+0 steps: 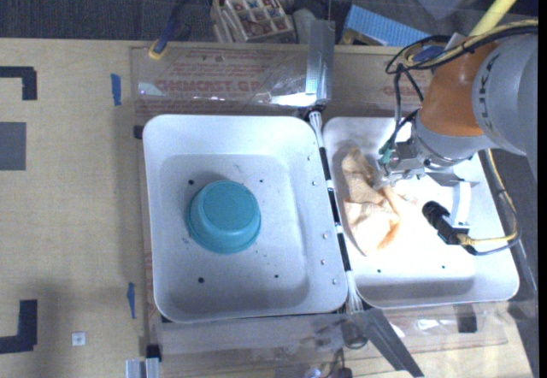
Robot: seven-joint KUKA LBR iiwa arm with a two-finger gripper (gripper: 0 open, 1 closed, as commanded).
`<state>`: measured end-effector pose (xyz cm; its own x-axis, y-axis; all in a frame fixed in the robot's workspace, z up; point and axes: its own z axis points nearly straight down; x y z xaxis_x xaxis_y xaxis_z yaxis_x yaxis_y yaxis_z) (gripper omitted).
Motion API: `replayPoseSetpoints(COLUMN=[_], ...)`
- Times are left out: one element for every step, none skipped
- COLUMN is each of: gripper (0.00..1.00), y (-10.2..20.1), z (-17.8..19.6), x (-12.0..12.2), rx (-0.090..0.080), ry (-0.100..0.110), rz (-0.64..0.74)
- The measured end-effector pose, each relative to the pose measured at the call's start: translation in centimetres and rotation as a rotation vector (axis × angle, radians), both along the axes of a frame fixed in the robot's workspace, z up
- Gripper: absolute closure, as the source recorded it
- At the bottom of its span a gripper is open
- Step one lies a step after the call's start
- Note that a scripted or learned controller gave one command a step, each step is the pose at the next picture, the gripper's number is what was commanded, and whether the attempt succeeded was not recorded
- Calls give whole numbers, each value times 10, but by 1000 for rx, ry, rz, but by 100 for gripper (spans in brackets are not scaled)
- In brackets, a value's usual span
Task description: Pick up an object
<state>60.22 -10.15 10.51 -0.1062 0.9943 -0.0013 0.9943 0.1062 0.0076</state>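
In the left bin (171, 154) I see a teal bowl (224, 215), round and turned upside down, resting flat on the bin's floor a little left of its middle and apart from the walls. In the right bin (487, 282) lies a pale tan, crumpled cloth-like thing (366, 201) with an orange streak at its lower edge, spread along that bin's left side, close to the wall between the two bins.
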Motion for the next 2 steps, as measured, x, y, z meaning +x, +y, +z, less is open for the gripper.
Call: replayPoseSetpoints(gripper=[100, 100], y=[44, 8], z=[79, 83], x=[-21, -45], rx=[1, 2], ry=[6, 12], rz=[-271, -228])
